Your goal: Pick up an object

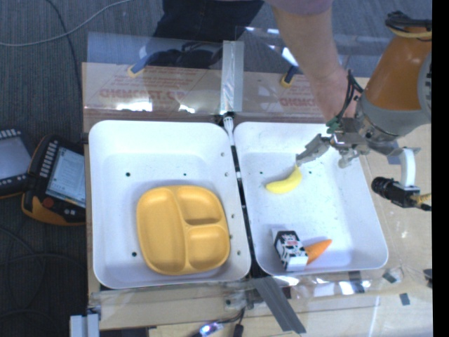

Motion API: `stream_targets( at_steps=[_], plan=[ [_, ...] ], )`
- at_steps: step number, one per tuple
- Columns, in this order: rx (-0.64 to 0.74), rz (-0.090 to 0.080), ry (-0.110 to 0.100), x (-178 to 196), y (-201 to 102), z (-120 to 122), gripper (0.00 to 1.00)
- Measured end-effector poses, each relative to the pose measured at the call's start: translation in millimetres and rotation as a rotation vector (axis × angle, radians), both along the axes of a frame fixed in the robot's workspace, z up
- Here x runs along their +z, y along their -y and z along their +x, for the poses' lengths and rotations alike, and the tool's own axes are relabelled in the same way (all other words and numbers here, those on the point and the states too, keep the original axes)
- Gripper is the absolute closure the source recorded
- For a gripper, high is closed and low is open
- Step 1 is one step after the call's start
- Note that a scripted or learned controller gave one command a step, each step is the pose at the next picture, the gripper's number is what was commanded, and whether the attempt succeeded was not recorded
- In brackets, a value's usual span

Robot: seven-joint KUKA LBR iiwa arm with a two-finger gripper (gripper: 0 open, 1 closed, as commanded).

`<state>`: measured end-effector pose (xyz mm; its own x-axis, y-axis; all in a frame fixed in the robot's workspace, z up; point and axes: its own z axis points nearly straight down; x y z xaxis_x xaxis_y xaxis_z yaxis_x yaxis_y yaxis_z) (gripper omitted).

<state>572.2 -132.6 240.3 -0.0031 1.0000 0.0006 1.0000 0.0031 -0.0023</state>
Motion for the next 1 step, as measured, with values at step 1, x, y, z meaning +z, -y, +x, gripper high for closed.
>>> stream_targets(
  at_steps=[1],
  plan=[
    [0.109,-0.001,-0.002,-126.2,21.4,36.8,0.0]
  ],
)
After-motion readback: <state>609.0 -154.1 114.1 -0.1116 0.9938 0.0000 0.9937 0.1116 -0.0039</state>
